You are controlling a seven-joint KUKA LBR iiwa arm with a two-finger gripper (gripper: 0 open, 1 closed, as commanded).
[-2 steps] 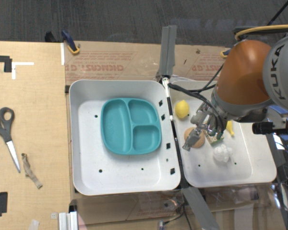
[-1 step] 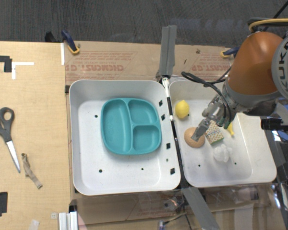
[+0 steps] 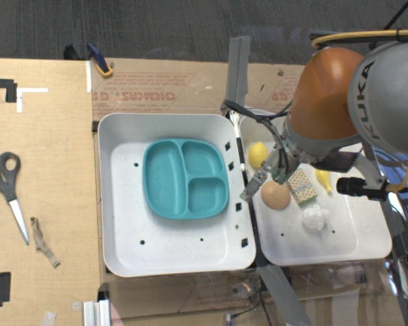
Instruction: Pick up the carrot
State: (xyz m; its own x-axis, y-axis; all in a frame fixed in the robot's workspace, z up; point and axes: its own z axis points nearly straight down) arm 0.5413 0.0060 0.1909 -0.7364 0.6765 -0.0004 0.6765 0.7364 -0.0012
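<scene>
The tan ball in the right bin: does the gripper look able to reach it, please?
Probably yes: the gripper hangs right beside the tan ball and nothing lies over the ball, though a patterned block sits close beside it.

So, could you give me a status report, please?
Gripper low over right bin, by lemon and tan ball. Carrot unconfirmed; arm covers bin's back.

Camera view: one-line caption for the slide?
Arm's gripper low in the right bin among small items; teal plate sits in the left bin.
</scene>
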